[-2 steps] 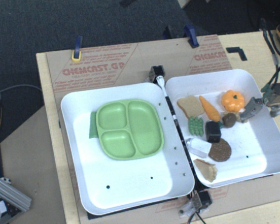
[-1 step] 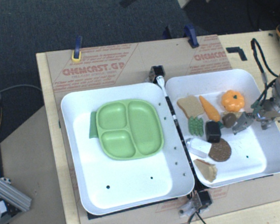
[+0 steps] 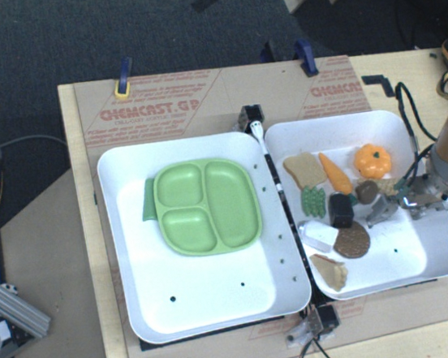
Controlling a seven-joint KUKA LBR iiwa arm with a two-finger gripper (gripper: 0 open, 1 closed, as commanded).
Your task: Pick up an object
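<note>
A tan wedge and a brown disc lie in the right bin, on the near side of the toy pumpkin. The gripper hangs low between disc and pumpkin, beside a small brownish lump just below the pumpkin, and I cannot tell whether it is open or closed. This looks like the approach step, so the next move calls for settling over one item and closing on it.

The cardboard-covered bench is carrying 2 white bins touching side by side: left bin toward its left edge, right bin toward its right edge.

Red print reading "CHEMCAST G P" stands on the brown board far left; its far-right repeat is partly cut off.
</note>
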